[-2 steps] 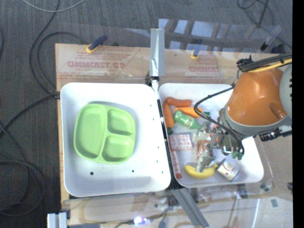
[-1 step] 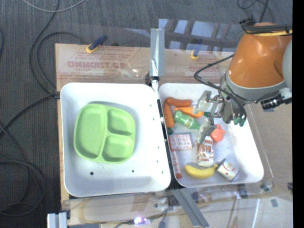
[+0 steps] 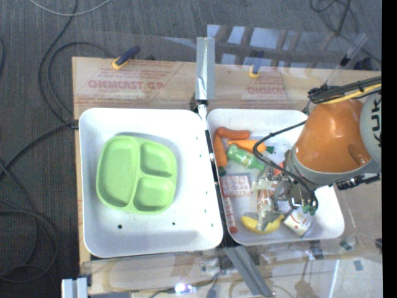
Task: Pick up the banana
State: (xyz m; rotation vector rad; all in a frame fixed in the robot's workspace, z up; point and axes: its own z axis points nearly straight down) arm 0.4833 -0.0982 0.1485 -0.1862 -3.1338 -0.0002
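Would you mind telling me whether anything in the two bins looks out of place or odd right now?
Nothing looks spilled or damaged. The right bin is simply cluttered: the banana lies near its front edge among jumbled items, under the gripper. The green plate sits slightly askew in the left bin.

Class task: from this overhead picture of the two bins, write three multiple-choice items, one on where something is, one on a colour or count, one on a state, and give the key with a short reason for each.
1. Where does the banana lie?
A. in the left bin
B. near the front edge of the right bin
C. on the cardboard behind the bins

2. How many compartments has the green tray?
A. two
B. three
C. five

3. How does the end effector stand to the banana?
A. low over it, inside the right bin
B. raised high above the left bin
C. parked off the bench

Key: 1 B, the yellow fruit sits at the bin's front edge. 2 B, one long and two smaller wells show. 3 A, the wrist reaches down among the items just above the banana.
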